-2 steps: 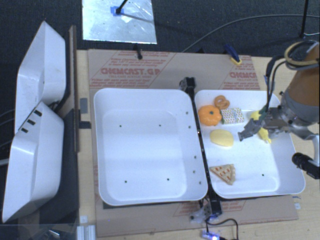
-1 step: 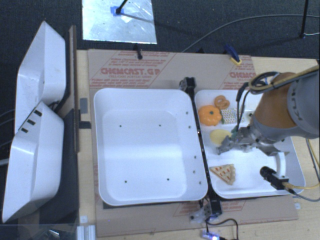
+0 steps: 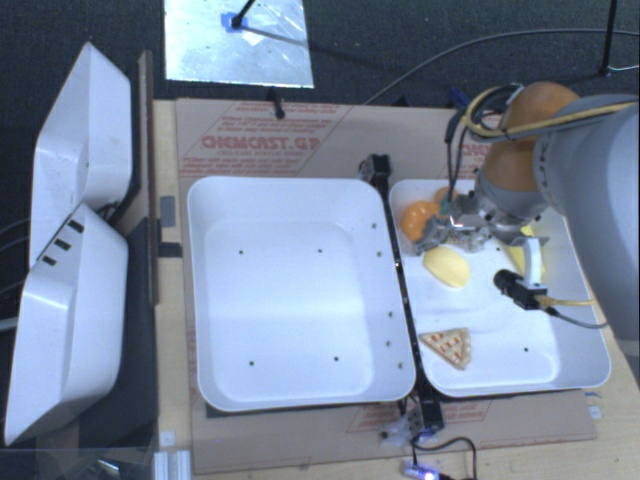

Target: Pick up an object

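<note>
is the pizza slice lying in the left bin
No, the pizza slice lies in the right bin, near its front edge.

One fixed camera looks down at a slant from above the counter (image 3: 300, 118), set far enough back to take in both white bins: left bin (image 3: 290, 288), right bin (image 3: 570, 358). The arm (image 3: 590, 158) enters from the right.

Evenly and brightly lit from above; mild glare on the foil sheet (image 3: 238, 26), soft shadows inside the left bin (image 3: 290, 288), slightly soft focus throughout.
</note>
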{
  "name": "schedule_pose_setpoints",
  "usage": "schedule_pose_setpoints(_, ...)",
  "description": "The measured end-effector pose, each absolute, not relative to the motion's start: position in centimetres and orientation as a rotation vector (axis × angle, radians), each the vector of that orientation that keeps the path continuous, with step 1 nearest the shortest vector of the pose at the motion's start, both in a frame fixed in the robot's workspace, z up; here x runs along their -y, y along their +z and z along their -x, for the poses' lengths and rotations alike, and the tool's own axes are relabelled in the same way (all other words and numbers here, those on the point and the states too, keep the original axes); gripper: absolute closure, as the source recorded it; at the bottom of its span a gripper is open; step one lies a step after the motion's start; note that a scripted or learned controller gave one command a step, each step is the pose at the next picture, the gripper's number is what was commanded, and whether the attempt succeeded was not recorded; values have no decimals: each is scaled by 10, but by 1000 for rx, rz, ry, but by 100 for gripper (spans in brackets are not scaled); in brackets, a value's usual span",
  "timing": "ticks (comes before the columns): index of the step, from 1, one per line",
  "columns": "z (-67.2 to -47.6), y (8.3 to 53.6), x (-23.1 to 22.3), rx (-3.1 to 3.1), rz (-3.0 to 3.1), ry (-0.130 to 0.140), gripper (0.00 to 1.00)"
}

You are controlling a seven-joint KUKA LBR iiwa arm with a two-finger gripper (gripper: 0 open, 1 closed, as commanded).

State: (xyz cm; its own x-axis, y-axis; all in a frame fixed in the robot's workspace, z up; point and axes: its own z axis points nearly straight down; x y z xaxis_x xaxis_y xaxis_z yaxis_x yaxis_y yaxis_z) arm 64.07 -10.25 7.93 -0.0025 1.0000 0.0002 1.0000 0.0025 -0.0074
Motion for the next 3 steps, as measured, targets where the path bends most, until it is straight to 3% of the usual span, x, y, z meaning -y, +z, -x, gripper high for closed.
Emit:
schedule_pose_setpoints(1, -601, 80, 95, 2217, 2218, 6, 0)
schedule_pose_setpoints(2, -601, 87, 96, 2216, 2217, 9, 100)
schedule_pose_setpoints(3, -602, 185, 22, 2230, 2214, -5, 100)
